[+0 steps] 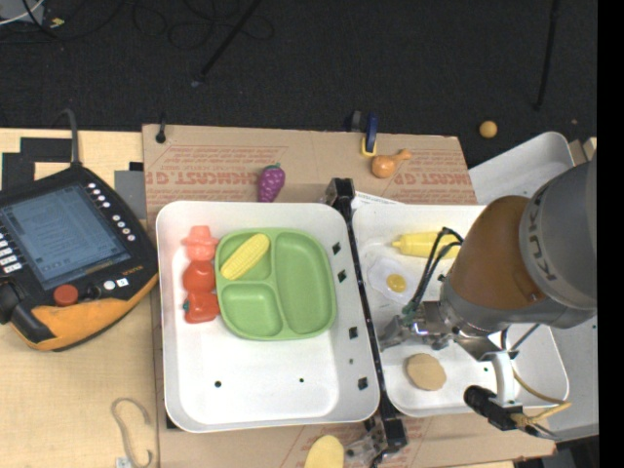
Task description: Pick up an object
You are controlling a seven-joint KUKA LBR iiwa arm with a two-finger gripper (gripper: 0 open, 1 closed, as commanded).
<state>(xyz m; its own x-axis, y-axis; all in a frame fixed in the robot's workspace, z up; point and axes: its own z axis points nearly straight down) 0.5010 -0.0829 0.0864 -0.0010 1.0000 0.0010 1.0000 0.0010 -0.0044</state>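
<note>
The end effector (414, 328) hangs low in the right bin (546, 373), above a tan cookie (425, 371); whether it is open I cannot tell. A fried egg (393, 282) and yellow corn (417, 245) lie nearby. The left bin (253, 398) holds a green plate (292, 300).

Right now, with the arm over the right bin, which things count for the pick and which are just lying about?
For the pick:
- tan cookie, right bin
- fried egg
- yellow banana
- end effector, above the cookie

Lying about:
- green plate with corn, left bin
- red figure
- purple grapes on cardboard
- control pendant
</note>
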